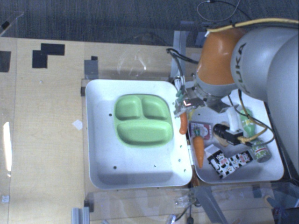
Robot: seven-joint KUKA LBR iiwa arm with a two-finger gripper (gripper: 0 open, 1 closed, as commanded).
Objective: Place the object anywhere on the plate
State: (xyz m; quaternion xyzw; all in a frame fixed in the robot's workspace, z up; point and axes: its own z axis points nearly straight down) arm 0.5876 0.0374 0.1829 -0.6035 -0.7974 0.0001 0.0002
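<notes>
Over the seam between the bins, gripper (183, 107) hangs, a small carrot (183, 123) clenched upright between its fingers; green plate (142, 120) (three compartments) lies apart in the left bin (100, 139); a second carrot (199, 152) rests in the right bin (273, 164).

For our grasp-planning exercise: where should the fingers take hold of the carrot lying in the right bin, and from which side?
Probably at the carrot's thick upper half, coming straight down, fingers closing across its width. It lies flat and lengthwise beside the bin's left wall, tapering toward the near end.
</notes>
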